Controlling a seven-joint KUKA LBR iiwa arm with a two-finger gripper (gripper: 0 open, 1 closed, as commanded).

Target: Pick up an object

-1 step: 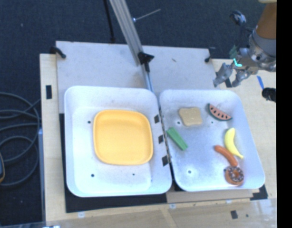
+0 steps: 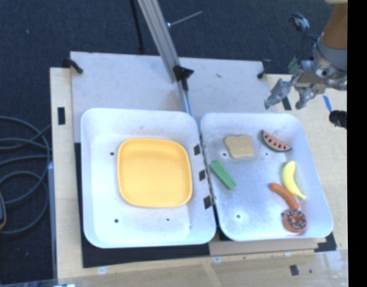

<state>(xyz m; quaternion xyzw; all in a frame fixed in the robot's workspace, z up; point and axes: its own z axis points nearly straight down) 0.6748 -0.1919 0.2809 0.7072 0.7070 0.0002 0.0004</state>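
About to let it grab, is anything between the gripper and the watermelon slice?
Nothing visible. The gripper hangs open above the right bin's far rim, and the watermelon slice lies uncovered just inside, apart from the bread.

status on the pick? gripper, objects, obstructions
Gripper open, holding nothing, above right bin's far edge. Watermelon slice nearest, flat in bin. Bread, banana apart; nothing blocking.
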